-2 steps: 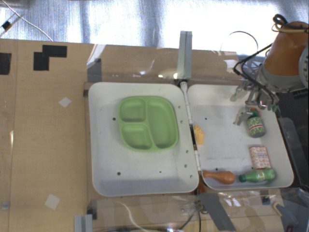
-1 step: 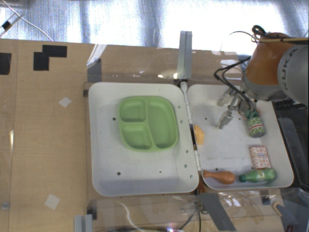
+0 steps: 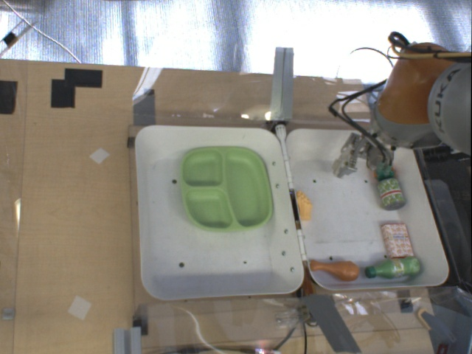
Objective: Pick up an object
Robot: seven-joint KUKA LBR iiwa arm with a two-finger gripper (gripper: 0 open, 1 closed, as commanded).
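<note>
I saw the grey two-finger gripper (image 3: 349,159) above the right white bin (image 3: 332,227), fingers slightly parted, holding nothing, near a small green-labelled bottle (image 3: 389,189).

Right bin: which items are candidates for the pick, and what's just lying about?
Pick candidates, right bin:
green-labelled bottle
pink box
green bottle
orange-brown piece
yellow piece

Lying about:
green divided plate, left bin
</note>
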